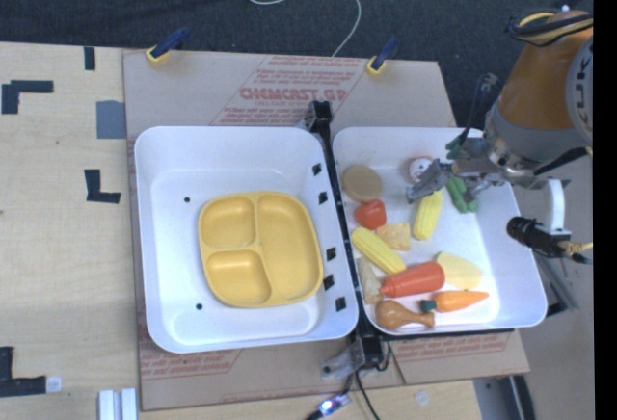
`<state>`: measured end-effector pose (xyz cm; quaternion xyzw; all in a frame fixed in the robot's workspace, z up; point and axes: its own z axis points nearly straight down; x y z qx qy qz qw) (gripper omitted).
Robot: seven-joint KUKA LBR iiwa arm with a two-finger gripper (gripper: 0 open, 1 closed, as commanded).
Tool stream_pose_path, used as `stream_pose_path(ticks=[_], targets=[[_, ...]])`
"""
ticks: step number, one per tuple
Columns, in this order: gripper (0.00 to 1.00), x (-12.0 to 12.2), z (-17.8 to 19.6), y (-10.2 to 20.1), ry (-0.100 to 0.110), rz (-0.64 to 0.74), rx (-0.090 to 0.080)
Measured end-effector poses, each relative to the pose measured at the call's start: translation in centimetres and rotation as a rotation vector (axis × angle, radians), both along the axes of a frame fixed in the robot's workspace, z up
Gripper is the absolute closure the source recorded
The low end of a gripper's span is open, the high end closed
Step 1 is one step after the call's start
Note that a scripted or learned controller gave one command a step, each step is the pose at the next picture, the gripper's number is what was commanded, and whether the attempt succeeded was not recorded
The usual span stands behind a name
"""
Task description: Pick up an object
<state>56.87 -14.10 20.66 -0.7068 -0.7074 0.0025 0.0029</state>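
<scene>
Nearest the camera, along the right bin's front wall, lie a brown drumstick, a small carrot and a larger red-orange carrot, with a pale yellow piece just behind them. Further back sit a corn cob, a pale lumpy piece, a red tomato and a second corn cob standing nearly on end across the bin floor. Beyond these are a round brown patty and a small round item with a red rim, too small to identify.

Left of that, the other bin holds a yellow divided plate near its middle.

At the far right, the arm reaches over the right bin's back corner. Its gripper hangs low just above the second cob's top end, beside a green item. Whether the claw is wide or narrow cannot be told, and nothing is seen held in it. Both bins rest on a cardboard sheet with two clamps at its far edge.
</scene>
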Motion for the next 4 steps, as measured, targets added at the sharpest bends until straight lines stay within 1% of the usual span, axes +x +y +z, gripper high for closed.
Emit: stream_pose_path(ticks=[1,2,3,4], targets=[[0.0,-0.5,-4.5,0.2,-0.001,0.001,0.0],[0.0,-0.4,-9.0,-0.2,-0.002,0.0,-0.001],[0.0,-0.4,-12.3,-0.1,-0.006,0.001,-0.001],[1.0,0.0,-10.7,-0.3,-0.018,0.001,-0.005]])
